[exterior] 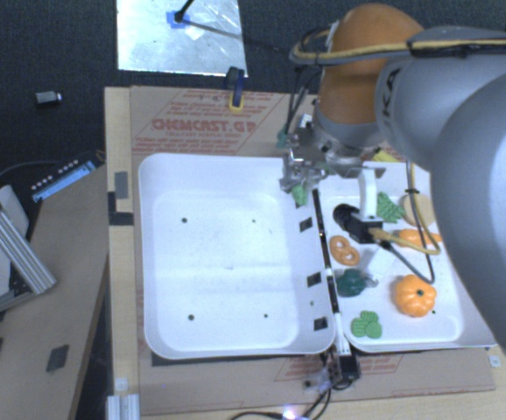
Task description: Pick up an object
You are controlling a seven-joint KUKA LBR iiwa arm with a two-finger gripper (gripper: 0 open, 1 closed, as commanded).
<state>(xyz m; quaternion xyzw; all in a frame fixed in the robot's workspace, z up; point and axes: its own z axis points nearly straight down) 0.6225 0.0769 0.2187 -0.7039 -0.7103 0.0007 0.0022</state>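
Observation:
My gripper [298,185] hangs over the top of the divider between the two bins, at the left bin's far right corner. A small green piece [301,196] sits between its fingertips, lifted just above the rim. Lying in the right bin [446,326] are a brown pretzel [344,251], a dark teal lump [353,282], a green clover-shaped toy [367,325], an orange pumpkin [415,295], a green leafy piece [389,206] and an orange carrot-like piece [413,238]. The arm hides part of the right bin.
The left bin [218,261] lies beside the gripper, its white floor showing. Black clips [312,280] line the divider. Cardboard [200,122] underlies both bins. A foil sheet [179,24] lies at the back and a metal frame [8,243] stands at the left.

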